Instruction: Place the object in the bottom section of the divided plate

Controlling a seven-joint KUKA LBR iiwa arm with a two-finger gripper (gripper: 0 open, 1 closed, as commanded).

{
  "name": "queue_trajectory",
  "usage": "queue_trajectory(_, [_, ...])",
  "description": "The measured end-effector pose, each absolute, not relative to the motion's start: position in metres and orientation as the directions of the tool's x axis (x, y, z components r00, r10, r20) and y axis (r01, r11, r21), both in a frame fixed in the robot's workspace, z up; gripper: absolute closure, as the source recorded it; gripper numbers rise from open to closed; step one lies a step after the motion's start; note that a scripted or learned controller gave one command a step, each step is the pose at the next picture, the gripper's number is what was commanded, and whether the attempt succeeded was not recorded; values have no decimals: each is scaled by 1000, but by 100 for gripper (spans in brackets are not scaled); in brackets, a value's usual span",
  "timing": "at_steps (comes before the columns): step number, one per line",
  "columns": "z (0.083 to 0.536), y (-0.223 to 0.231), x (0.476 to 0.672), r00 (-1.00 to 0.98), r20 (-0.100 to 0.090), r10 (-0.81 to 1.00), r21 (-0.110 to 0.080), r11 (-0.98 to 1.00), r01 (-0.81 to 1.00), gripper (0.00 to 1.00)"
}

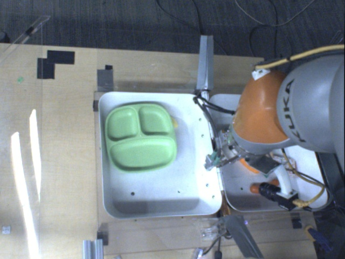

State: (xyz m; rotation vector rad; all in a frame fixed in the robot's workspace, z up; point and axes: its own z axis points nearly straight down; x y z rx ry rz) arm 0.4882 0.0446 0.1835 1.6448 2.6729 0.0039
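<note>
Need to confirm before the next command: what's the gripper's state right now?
Gripper: cannot be told, too small and blurred here. It is at the right edge of the left bin, apart from the plate.

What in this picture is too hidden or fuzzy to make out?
All in the camera view:
- Right bin: the arm covers most of its floor.
- Orange thing in that bin: mostly under the wrist, unidentifiable.
- Gripper: too small and blurred to tell whether it holds anything.
- Yellow speck beside the green plate: too small to name.
</note>
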Motion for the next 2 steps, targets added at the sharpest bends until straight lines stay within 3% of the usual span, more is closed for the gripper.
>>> queue_trajectory(2, [183,99,488,-435,-1,900,3,435,900,100])
